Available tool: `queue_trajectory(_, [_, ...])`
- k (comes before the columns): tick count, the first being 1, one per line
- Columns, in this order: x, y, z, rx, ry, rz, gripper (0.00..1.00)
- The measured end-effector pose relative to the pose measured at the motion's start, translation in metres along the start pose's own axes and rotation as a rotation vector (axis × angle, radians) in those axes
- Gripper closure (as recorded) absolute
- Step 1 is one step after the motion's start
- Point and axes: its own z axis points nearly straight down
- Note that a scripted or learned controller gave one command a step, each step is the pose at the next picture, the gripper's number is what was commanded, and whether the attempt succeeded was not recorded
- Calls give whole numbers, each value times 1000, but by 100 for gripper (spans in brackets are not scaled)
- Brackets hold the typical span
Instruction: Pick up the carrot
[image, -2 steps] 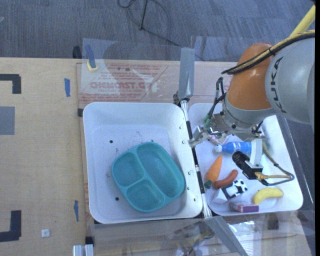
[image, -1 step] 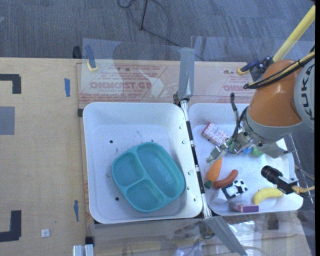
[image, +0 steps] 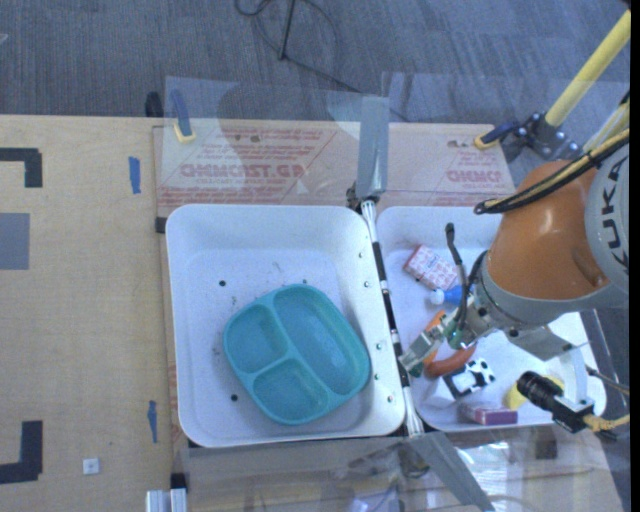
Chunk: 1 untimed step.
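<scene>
While the grey-and-orange arm (image: 545, 250) reaches in from the right, its gripper (image: 437, 343) is down low in the right bin (image: 410, 235), close to that bin's left wall. The carrot (image: 452, 363) is in the right bin too. It's an orange-red curved piece right at the gripper's tip, touching it or very nearly, as far as I can make out. Honestly I can't tell whether the gripper is spread apart or closed up, since the wrist hides too much of it. So I can't tell whether it's gripping the carrot either.

Other stuff in the right bin: a pink-and-white patterned packet (image: 431, 265) toward the back and a small blue thing (image: 452, 295) just in front of it. There's a little black-and-white item (image: 479, 375) just beside the carrot, plus a pink block (image: 487, 414) near the front edge with something yellow (image: 511, 398) next to it — too small to say what.

The left bin (image: 200, 260) has a teal divided plate (image: 295, 352) with three compartments, sitting toward the front right and turned a bit. Both bins rest on a pale wooden bench (image: 80, 330) with strips of blue tape (image: 134, 175) on it.
</scene>
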Motion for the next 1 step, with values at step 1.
queue_trajectory(1, [-7,-3,-31,-3,-3,121,0])
